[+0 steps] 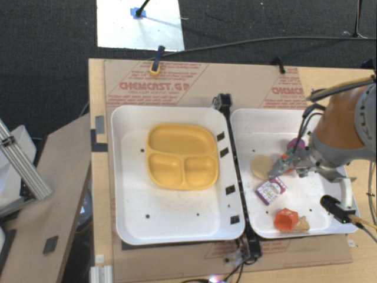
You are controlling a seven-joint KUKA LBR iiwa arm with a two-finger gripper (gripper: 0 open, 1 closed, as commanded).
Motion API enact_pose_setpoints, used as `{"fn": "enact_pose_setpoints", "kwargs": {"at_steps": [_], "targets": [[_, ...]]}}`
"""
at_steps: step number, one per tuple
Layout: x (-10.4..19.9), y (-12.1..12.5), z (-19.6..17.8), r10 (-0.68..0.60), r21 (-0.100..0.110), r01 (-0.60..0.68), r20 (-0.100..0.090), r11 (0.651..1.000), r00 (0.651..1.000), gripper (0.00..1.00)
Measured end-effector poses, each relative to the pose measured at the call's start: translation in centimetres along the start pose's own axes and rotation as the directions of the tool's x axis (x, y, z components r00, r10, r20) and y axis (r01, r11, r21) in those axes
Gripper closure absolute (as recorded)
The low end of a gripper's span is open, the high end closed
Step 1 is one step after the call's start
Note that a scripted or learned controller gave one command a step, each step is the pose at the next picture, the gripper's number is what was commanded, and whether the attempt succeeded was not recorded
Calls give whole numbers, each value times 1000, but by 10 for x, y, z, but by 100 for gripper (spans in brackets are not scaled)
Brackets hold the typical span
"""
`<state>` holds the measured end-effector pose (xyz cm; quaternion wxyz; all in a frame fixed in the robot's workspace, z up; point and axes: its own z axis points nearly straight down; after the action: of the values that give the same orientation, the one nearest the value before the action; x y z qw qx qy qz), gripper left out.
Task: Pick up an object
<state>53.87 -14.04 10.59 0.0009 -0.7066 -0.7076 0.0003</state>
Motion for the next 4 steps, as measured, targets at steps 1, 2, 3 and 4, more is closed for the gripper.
{"fn": "enact_pose_setpoints", "kwargs": {"at_steps": [1,2,3,4], "targets": [[0,0,22,0,-1,0,0,1000,1000,0],[0,1,11,-1,-4,1,1,1000,1000,100],[7,-1,-49,-3,-7,3,2,1000,1000,100],[0,4,-111,-3,-10,3,3,1000,1000,100]]}}
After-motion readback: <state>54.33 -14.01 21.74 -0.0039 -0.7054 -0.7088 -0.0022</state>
